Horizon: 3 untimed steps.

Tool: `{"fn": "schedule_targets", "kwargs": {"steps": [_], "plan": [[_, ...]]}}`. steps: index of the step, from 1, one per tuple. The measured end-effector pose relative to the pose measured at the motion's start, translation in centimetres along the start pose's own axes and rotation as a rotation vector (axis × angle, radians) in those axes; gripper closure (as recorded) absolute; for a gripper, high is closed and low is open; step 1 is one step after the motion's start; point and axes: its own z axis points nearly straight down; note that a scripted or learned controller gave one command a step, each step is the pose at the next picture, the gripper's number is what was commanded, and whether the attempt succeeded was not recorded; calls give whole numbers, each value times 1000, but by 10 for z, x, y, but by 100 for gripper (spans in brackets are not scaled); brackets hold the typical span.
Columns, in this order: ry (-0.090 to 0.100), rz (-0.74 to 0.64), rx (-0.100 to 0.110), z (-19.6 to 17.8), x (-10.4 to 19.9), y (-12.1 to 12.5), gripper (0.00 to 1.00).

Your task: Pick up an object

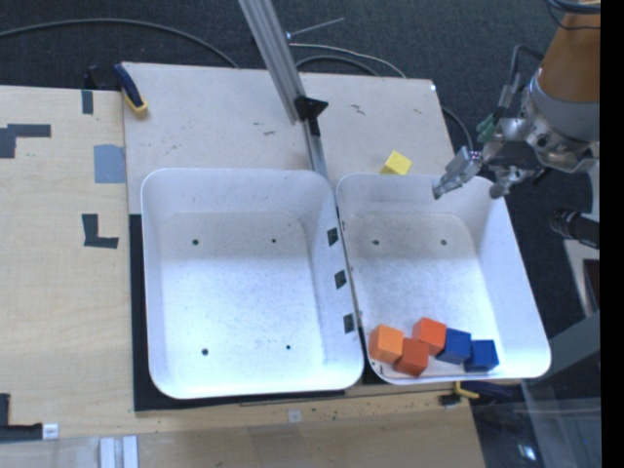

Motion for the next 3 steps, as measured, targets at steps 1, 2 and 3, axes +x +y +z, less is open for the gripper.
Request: {"fn": "schedule_targets", "kwargs": {"steps": [1,2,3], "plan": [[2,1,9,119,-14,43,0],[1,1,8,211,-43,89,0],[2,0,8,240,-50,102,0]]}}
